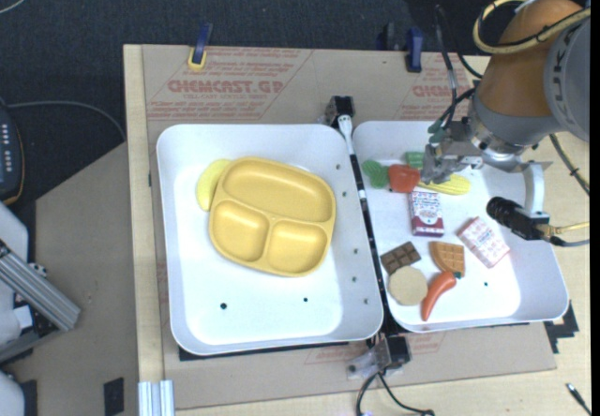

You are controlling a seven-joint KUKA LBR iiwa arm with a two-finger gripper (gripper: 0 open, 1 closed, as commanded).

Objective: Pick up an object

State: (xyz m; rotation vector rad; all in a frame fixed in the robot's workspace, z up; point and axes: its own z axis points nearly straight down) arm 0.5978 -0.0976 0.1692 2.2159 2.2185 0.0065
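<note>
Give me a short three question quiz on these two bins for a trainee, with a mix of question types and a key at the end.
1. True or false: the yellow divided tray lies in the bin on the camera view's left.
2. Multiple choice: the arm's pincer is over which part of the right bin? A) far end, near the green and red toy food B) near end, by the round cracker C) outside the bin
3. Fill in: beside the round cracker, at the near end of the right bin, lies an orange-red toy ____.

Key: 1 true; 2 A; 3 pepper.
</note>
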